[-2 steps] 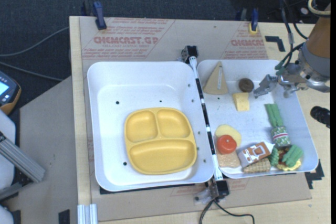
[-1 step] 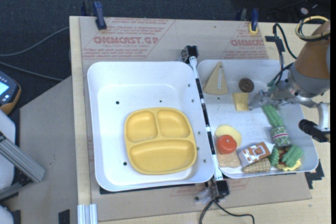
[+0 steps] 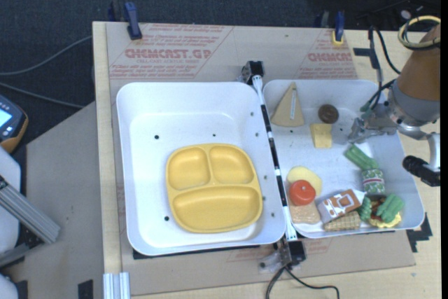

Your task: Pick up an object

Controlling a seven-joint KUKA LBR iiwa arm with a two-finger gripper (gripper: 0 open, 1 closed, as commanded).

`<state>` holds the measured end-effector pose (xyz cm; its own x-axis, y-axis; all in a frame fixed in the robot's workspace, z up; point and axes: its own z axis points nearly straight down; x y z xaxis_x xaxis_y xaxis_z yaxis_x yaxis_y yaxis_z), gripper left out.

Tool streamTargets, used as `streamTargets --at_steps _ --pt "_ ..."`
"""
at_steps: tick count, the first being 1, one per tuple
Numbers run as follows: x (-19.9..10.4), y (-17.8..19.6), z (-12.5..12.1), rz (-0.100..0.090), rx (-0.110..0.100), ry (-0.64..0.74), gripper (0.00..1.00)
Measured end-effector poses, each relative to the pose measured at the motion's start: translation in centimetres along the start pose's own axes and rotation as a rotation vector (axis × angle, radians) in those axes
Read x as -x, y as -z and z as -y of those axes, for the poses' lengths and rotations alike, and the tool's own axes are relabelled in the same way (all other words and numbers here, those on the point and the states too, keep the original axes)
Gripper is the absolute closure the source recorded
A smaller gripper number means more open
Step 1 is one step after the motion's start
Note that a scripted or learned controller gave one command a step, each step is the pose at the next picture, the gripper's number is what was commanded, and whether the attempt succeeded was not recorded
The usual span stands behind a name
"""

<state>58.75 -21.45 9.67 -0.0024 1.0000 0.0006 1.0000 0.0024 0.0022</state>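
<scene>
Bench [image 3: 175, 59] carried two shallow white bins side by side. Left bin [image 3: 140, 115] held a yellow divided plate [image 3: 212, 187], three compartments, sitting toward the bin's near-right part, flat, nothing on it.

Right bin [image 3: 308, 89] held the toy food. Tan wedge [image 3: 289, 108] lay near the far-left corner. Small brown round piece [image 3: 327, 113] sat just right of the wedge, apart from it. Yellow cheese square [image 3: 322, 136] lay just nearer than the brown piece. Pale yellow round piece [image 3: 302, 176] was by the left wall, with a red tomato-like piece [image 3: 302, 192] touching its near side. Cracker [image 3: 303, 213] lay under the red piece at the near-left corner. Orange-and-white packet [image 3: 340, 204] lay along the near edge, a wafer-like biscuit [image 3: 342, 223] just nearer. Green pickle-like piece [image 3: 360, 155] lay toward the right side, a green-striped can [image 3: 373, 181] just nearer than it. Cluster of green, red and yellow pieces [image 3: 383, 209] sat in the near-right corner.

Gripper [image 3: 360, 129] hung over the right bin's far-right part, above the bin floor between the cheese square and the green pickle-like piece, close to the pickle's far end. Could not tell jaw state; nothing seen between them. Arm [image 3: 418, 84] entered from the right, orange band above the wrist.
</scene>
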Motion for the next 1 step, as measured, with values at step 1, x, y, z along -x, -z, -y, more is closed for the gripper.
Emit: streamTargets --at_steps 1 --pt "0.00 -0.07 0.03 0.000 -0.001 -0.001 0.00"
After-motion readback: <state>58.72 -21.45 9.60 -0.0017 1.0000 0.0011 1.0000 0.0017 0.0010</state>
